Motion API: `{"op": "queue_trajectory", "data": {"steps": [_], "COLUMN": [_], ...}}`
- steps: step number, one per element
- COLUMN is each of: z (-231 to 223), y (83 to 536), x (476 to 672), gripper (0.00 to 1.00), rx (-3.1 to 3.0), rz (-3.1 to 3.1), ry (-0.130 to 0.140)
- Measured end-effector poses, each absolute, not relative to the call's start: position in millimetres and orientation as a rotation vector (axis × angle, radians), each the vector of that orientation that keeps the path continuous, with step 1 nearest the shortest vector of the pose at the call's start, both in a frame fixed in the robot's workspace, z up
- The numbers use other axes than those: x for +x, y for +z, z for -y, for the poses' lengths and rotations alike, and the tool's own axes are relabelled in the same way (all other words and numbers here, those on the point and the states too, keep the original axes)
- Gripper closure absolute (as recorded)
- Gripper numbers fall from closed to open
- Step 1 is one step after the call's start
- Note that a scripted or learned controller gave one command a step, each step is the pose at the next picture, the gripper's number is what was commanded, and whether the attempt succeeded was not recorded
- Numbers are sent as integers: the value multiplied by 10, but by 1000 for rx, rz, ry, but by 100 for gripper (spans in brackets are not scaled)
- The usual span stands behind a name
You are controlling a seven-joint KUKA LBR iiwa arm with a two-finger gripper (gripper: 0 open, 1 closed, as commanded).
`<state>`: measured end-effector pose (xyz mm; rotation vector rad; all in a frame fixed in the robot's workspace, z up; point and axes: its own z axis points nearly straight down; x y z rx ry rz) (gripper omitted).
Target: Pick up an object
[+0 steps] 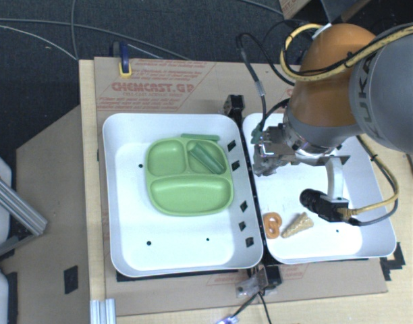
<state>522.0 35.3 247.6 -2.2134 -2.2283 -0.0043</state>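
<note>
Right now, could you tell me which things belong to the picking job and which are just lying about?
Job: pincer, pretzel, cone, green plate, green piece on it.
Lying about: clamp, printed cardboard sheet.

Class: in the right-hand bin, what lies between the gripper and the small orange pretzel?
Nothing: the camera view shows bare white floor of the right bin between the gripper and the pretzel.

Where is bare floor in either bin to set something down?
In the left bin, bare floor on the near side of the green plate, narrower strip to its left. In the right bin, small patch between the gripper and the pretzel. Crowded around pretzel and cone and under the arm.
</note>
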Motion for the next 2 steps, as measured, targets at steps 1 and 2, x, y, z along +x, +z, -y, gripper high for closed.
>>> {"op": "queue_trajectory", "data": {"steps": [1, 2], "z": [-845, -815], "y": [2316, 2326], "x": [5189, 5195], "gripper": [100, 0], "rx": [-2212, -2219], "rz": [2224, 2220], "ry": [3, 2]}}
